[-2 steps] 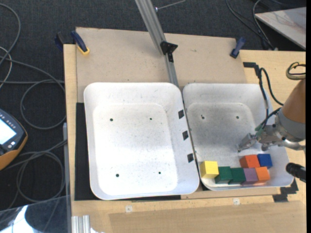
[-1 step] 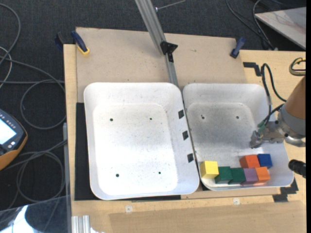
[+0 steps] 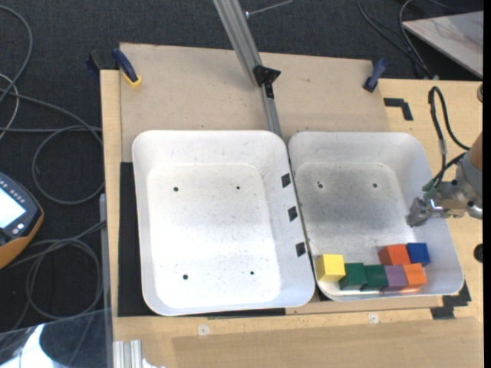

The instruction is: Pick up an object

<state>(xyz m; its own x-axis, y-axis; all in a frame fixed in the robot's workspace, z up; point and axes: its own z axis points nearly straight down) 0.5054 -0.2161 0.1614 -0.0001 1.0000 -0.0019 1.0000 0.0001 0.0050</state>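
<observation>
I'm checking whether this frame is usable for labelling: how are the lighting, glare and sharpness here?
In the camera view, lighting is even and soft, with no hard shadows; the white bins look slightly washed out, with grey smudging on their floors; the coloured blocks are distinct but a little soft; the tool at the right bin's rim is small and blurry.

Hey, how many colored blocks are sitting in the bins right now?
7, all along the right bin's near edge: yellow block, two green blocks, purple block, orange block, red block, blue block. They're tightly packed, so another could be hidden.
</observation>
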